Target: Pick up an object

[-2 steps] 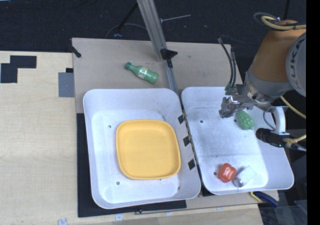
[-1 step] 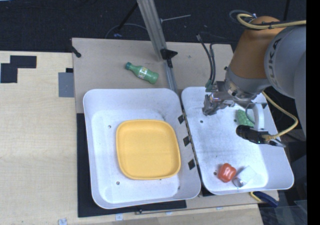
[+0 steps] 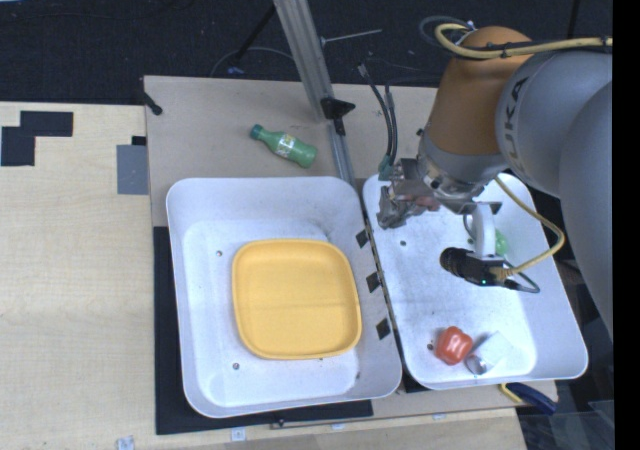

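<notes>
Our gripper (image 3: 393, 210) hangs low at the right bin's (image 3: 560, 363) far corner; we cannot tell its fingers' state. Nothing looks lifted: the red object (image 3: 452, 344) lies untouched.

Arm (image 3: 520, 108) reaching in from right, hand (image 3: 400, 200) prob. low.

We see two bins side by side on the counter (image 3: 90, 238). A plate (image 3: 296, 298) lies in the left bin (image 3: 200, 208). A small toy (image 3: 452, 344) sits near the right bin's (image 3: 560, 348) front edge. A bottle (image 3: 283, 145) lies on the counter behind the left bin.
</notes>
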